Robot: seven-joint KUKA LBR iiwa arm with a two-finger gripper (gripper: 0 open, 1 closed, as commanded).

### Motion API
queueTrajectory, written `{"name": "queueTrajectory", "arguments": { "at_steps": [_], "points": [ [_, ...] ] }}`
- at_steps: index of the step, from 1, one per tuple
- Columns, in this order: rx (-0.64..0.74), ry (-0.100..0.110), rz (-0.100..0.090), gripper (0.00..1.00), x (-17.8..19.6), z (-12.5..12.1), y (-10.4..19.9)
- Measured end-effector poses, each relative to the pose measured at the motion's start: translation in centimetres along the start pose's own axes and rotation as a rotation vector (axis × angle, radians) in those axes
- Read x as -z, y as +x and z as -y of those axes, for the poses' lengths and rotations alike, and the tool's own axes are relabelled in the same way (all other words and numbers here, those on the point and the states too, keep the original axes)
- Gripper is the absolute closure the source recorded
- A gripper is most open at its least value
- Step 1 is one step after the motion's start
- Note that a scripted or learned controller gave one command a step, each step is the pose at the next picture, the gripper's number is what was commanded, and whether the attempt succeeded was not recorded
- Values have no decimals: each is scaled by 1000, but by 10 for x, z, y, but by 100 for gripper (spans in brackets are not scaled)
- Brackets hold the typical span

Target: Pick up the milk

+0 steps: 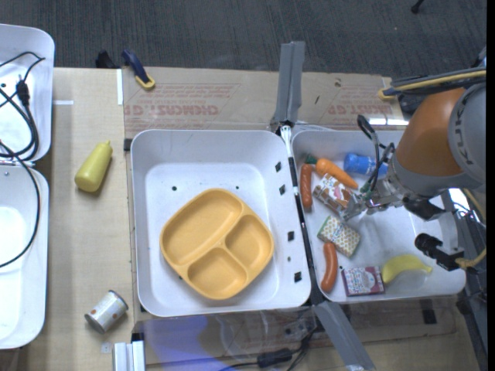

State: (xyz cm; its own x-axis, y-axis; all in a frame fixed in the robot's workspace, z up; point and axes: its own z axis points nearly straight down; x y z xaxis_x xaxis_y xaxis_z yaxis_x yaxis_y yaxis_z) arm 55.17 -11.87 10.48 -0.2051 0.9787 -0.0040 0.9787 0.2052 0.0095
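The gripper [357, 207] hangs low over the right bin [445, 288]. Whether the claw is spread or pressed together cannot be told. Just beside it, toward the near rim, lies a small green-and-white patterned carton [340, 236], seemingly the milk; its print is too small to read. On the claw's far side a red-brown snack packet [332, 192] lies, its lettering illegible, with a carrot [337, 172] beyond. A pink box [362, 280] and a banana [405, 267] lie nearer the front. The left bin [155, 207] holds a yellow divided plate [217, 243]. Red print on the cardboard sheet [201, 99] behind the bins is upside down and unclear.
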Motion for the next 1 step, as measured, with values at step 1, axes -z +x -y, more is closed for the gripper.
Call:
{"name": "queueTrajectory", "arguments": {
  "at_steps": [1],
  "points": [
    [40, 11, -4, 100, 87, 22, 65]
  ]
}}
